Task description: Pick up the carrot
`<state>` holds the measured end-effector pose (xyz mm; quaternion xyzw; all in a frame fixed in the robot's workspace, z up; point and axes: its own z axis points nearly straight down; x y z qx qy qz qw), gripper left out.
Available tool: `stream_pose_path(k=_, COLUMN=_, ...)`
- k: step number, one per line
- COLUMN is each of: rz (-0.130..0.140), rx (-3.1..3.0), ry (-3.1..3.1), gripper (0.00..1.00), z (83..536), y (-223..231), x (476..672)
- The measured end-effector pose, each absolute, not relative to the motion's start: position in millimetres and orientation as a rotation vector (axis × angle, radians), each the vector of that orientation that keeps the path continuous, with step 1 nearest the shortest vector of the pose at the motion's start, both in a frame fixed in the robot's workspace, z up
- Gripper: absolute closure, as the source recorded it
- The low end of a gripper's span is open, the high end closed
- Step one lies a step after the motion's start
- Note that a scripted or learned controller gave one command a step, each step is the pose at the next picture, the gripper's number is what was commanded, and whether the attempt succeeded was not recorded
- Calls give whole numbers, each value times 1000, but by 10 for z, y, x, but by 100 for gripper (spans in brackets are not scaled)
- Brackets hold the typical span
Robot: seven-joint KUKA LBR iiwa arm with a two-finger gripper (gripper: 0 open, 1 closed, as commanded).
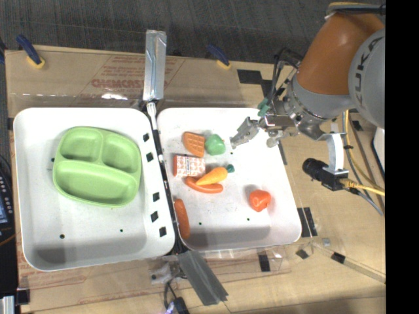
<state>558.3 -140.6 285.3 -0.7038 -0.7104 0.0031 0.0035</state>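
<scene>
- Right now the gripper (243, 133) hangs over the upper part of the right bin (278, 224), reaching in from the right of the frame; its fingers look only narrowly parted with nothing between them, though at this slant it's hard to be sure.
- Just left of the fingertips sits a green round piece (215, 144), touching a ridged orange-brown piece (194, 142).
- Below and left of the tool, near the bin's middle, lies the carrot (213, 175): orange body, small green tip pointing to the upper right, lying at a slant. It rests on or against a red sausage-like piece (204, 188), and a red-and-white box (188, 166) is just beside its blunt end.
- My read: a toy carrot, light, rigid, smooth plastic, so likely slippery and tapered. Best hold is across the thick middle of the body, jaws set crosswise to its length, away from the narrowing tip.
- Watch out: the neighbours crowd it, so a finger could land on the red piece instead.
- Further out, an orange-red tomato-like piece (259, 199) sits lower right, well apart, and an orange piece (181, 218) hugs the left wall.
- Over in the left bin (33, 241), a green divided plate (98, 165).
</scene>
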Motion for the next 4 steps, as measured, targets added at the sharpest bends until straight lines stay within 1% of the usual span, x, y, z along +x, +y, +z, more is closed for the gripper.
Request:
stream_pose_path(k=1, rz=12, rx=-2064, ry=-2355, gripper=0, z=1868, y=-1366, x=5893)
stream_pose_path(k=2, rz=9, rx=-2198, ry=-2238, gripper=0, z=2109, y=-2086, x=5652)
stream_pose_path(k=3, rz=-9, rx=-1977, ry=-2456, gripper=0, z=994, y=-1317, x=5811)
stream_pose_path(k=4, rz=0, rx=-1970, ry=-2449, gripper=100, z=1008, y=-1355, x=5749)
